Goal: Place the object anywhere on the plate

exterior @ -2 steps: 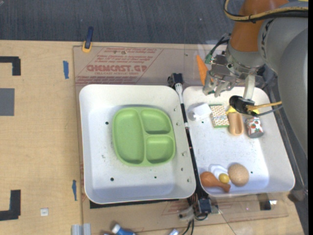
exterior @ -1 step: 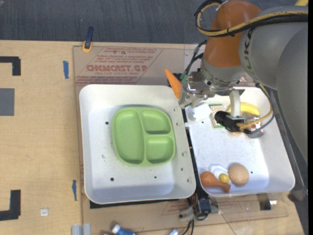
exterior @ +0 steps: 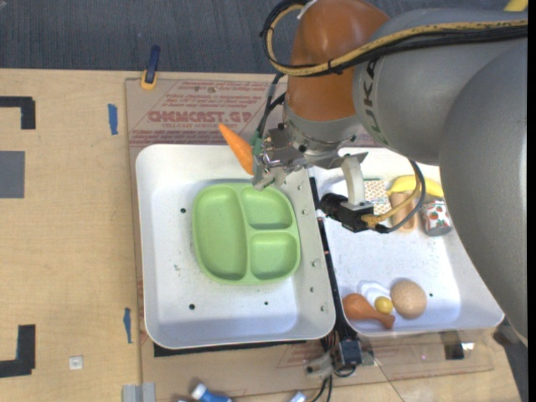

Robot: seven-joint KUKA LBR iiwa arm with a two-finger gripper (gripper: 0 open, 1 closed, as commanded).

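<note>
A green plate [exterior: 245,233] with three compartments lies in the middle of the left bin [exterior: 163,249]. An orange carrot [exterior: 235,145] with a green top hangs tilted above that bin's back rim, just behind the plate's far edge. Its thick end sits in my gripper [exterior: 263,171], which is shut on it. The arm comes in from the upper right and hides the back of the gap between the bins.
The right bin [exterior: 444,296] holds a tan egg [exterior: 408,298], an orange and yellow toy piece [exterior: 366,306], a yellow banana [exterior: 405,184] and a small red and white item [exterior: 435,218]. A printed cardboard sheet [exterior: 197,107] lies behind the left bin.
</note>
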